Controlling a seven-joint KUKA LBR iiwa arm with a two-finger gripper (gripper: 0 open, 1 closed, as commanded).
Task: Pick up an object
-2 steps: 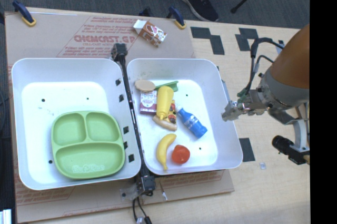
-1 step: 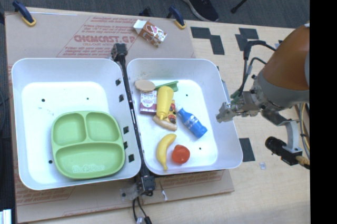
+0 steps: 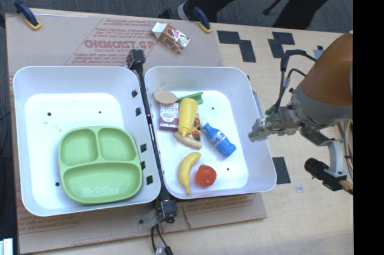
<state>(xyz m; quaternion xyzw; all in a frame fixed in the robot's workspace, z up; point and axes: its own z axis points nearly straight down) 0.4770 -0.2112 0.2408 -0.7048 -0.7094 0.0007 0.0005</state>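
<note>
One tool (image 3: 259,129) on my screen, hovering just outside the right bin (image 3: 255,95) at its rim; I cannot tell its state. From it, the blue bottle (image 3: 218,140) is the nearest pick, lying toward nine o'clock inside that bin, long axis running from ten to four. Beyond it sit the tomato (image 3: 205,176) and banana (image 3: 188,171), toward eight o'clock.

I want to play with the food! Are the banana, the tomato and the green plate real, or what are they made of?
Probably plastic toys. The banana looks smooth and evenly yellow, with no brown spots. The tomato is a glossy, uniform red with a small highlight. The green plate is matte, one-colour, with moulded compartments, like plastic or silicone; the picture can't settle which.
</note>
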